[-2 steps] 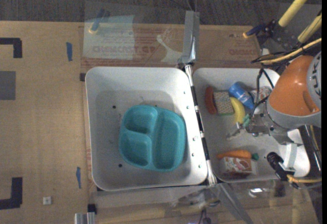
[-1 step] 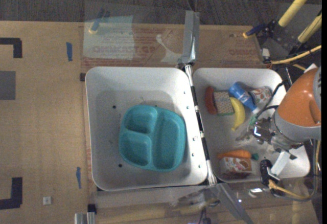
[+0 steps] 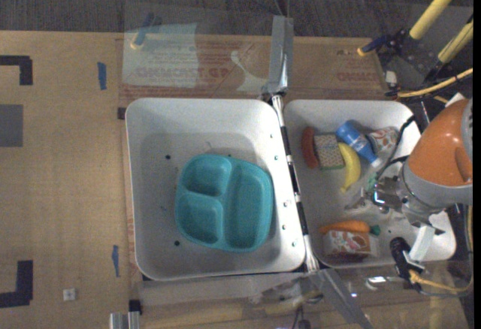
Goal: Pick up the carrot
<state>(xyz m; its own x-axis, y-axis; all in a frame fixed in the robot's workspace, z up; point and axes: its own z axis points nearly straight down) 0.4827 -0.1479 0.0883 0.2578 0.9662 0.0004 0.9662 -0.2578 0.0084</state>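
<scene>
- Toward the near edge of the right bin [image 3: 443, 241] lies the carrot [image 3: 345, 227]: orange, small green tip at its right end.
- Carrot's long axis runs roughly left-right in the camera view, close to parallel with the bin's near wall.
- It touches, or sits right on the top edge of, a red-and-white food packet [image 3: 348, 244] just below it; can't tell which.
- Gripper [image 3: 378, 197] hangs over the same bin, up and to the right of the carrot, near but apart from it.
- Carrot therefore lies down-left of the tool, and its green tip is the nearest end.
- Jaw state: can't tell, the tool is a blur of grey metal and cable at this slant.
- Nothing visible between the tool parts, so no grasp can be claimed.
- Judgement: a short shift down-left, then a descent, with closure across the short axis, i.e. squeezing near-to-far in view.
- Risk: the packet hugging the carrot's lower side leaves little room for a finger there.
- Other clutter sits farther back in the bin: banana [image 3: 350, 166], blue cup [image 3: 353, 137], a tan sponge-like block [image 3: 328, 149].
- Left bin [image 3: 150, 132] holds a teal divided tray [image 3: 224, 202], well apart from the action.
</scene>
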